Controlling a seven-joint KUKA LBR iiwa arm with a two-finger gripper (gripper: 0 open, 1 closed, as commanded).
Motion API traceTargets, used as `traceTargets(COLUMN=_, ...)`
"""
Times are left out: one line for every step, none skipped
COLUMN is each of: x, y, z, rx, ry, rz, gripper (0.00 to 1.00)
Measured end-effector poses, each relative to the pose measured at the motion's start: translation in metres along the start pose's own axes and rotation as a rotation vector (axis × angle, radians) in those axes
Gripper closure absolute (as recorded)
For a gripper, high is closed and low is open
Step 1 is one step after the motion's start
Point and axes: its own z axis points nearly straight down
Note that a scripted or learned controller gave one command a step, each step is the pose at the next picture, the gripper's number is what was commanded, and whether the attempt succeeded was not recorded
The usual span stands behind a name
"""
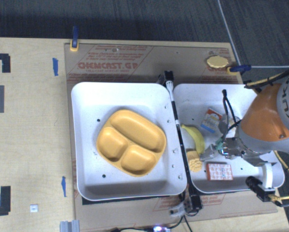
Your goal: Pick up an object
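The right bin (197, 94) holds a yellow banana (194, 136), a small tan waffle-like piece (195, 165), a red and white packet (218, 171) and a small orange and blue carton (209, 119). My gripper (213, 151) is low in this bin, just right of the banana and above the packet. The arm's orange band (266, 119) covers the bin's right side. Nothing visibly sits in the gripper.
The left bin (86, 100) holds a large yellow divided tray (130, 142). A black divider bar (175, 124) runs between the bins. Cardboard (149, 57) lies under both, with a tan disc (217, 62) at its far right. Cables hang off the wrist.
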Motion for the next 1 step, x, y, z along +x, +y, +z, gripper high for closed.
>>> traceTargets(x=0.0074, y=-0.0001, z=-0.0018, rx=-0.004, ry=-0.012, rz=0.006, gripper=0.0)
